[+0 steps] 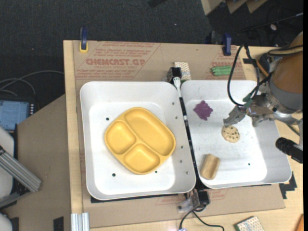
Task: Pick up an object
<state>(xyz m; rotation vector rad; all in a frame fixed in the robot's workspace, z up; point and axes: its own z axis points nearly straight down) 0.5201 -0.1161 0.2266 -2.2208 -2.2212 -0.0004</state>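
Observation:
The right bin (269,172) holds three loose things: a purple crumpled piece (203,110) at the back left, a round chocolate-chip cookie (231,133) in the middle, and a tan cylinder-like block (210,166) near the front left. My gripper (243,120) hangs over the middle of this bin, just behind and to the right of the cookie. It stands open with nothing between its fingers. One fingertip (229,121) ends just above the cookie's back edge.
The left bin (91,105) carries a yellow divided plate (139,139). A green item (221,71) lies on the bench behind the right bin. A black cable (232,76) loops from the arm above the right bin's back wall.

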